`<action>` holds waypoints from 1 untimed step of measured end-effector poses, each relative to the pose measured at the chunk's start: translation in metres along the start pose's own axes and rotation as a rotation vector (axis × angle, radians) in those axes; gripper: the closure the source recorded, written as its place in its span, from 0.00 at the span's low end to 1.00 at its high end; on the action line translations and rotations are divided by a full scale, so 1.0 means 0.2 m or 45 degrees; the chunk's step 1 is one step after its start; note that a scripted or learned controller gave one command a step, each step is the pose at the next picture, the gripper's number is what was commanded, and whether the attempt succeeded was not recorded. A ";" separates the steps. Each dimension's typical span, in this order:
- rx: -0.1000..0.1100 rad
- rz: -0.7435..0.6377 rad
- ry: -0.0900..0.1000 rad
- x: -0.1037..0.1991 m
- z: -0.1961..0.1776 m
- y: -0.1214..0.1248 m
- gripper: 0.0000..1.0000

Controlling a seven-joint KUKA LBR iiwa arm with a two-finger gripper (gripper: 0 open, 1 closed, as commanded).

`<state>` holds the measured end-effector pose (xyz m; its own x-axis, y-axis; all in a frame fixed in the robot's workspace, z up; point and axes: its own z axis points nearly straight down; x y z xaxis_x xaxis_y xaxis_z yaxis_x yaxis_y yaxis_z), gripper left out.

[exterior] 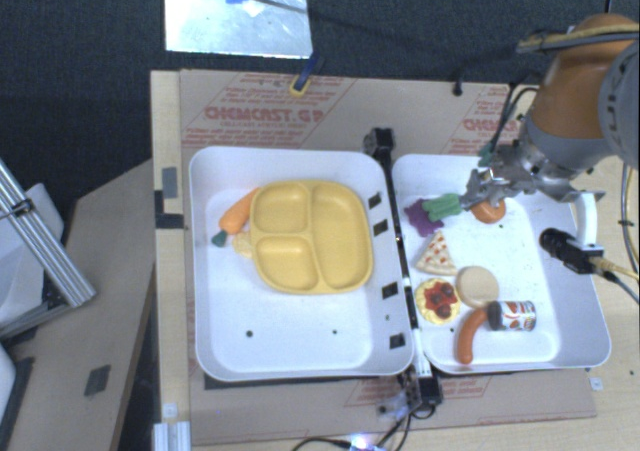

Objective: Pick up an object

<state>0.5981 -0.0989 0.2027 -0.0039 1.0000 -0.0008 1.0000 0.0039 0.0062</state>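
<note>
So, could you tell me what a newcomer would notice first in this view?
Probably the big yellow divided plate in the left bin, with a toy carrot against its left edge. Next, the cluster of toy food in the right bin: a pizza slice, a sausage and a small can. The gripper sits low over that bin's far end, by an orange piece.
</note>
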 end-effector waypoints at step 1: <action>0.003 -0.001 0.001 0.00 -0.11 0.01 1.00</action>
<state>0.5991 -0.0988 0.2257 -0.0043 1.0000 -0.0001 1.0000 0.0043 0.0035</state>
